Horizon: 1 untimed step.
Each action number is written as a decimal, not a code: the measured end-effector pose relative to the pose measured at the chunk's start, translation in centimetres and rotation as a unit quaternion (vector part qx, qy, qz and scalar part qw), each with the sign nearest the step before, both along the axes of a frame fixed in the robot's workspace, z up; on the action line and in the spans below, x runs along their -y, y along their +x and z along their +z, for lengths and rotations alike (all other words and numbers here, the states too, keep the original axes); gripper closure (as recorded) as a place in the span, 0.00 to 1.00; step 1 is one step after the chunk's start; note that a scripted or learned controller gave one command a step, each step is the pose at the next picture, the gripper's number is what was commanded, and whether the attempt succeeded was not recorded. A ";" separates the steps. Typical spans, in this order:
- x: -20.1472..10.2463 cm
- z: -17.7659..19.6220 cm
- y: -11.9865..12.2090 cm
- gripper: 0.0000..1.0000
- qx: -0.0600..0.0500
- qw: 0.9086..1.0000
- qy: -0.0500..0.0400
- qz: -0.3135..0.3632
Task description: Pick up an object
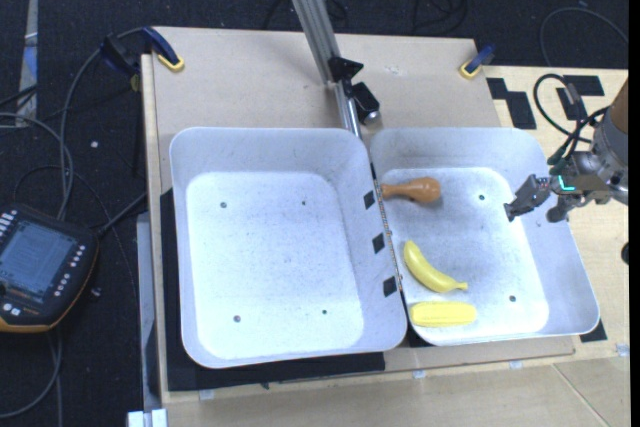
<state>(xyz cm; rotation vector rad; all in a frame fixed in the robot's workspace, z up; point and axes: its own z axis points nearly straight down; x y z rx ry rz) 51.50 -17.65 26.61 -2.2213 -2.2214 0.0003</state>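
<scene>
On the worktop (260,80), the right bin (520,155) holds three things: an orange-brown drumstick-shaped piece (415,191) at about 10 o'clock, a yellow banana (432,271) near 7 o'clock, and a flat yellow block (443,314) just below it at 6 o'clock. The hand (540,198) hangs over the bin's 3 o'clock rim, fingers spread apart with nothing between them, well apart from all three

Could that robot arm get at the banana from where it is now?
Probably yes. The gripper hangs over the right bin's right side, and the banana lies in the open on that bin's floor, apart from the yellow block and the brown drumstick-shaped toy. Nothing stands between them.
</scene>
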 end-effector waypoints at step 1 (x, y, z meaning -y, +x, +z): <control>0.0 0.0 0.0 0.00 0.000 1.000 0.000 0.000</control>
